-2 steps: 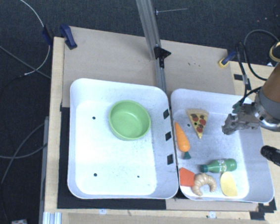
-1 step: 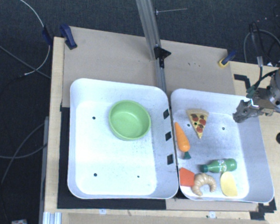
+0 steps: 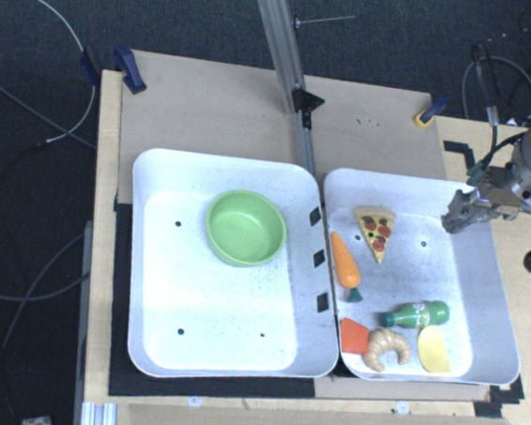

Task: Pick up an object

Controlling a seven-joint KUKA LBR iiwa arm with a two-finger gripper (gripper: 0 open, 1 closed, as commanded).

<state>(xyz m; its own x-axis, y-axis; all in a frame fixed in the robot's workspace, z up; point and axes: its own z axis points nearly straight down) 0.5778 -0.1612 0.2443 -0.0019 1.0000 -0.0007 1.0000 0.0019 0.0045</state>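
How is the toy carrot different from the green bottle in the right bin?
Colour: the toy carrot is orange with a small green tip, while the green bottle is green with a white label.
Pose: the carrot lies lengthwise along the right bin's left wall; the bottle lies crosswise, nearer the front.
Shape: the carrot tapers; the bottle is more even, with a narrow neck.
Both lie flat in the same bin, apart from the claw.

the pale wooden surface (image 3: pixel 211 107) carries two shallow white bins side by side, the left bin (image 3: pixel 146 270) and the right bin (image 3: pixel 495 321), touching along their inner edges. a blue clamp (image 3: pixel 128 70) and a yellow clamp (image 3: pixel 432 109) grip its far corners.
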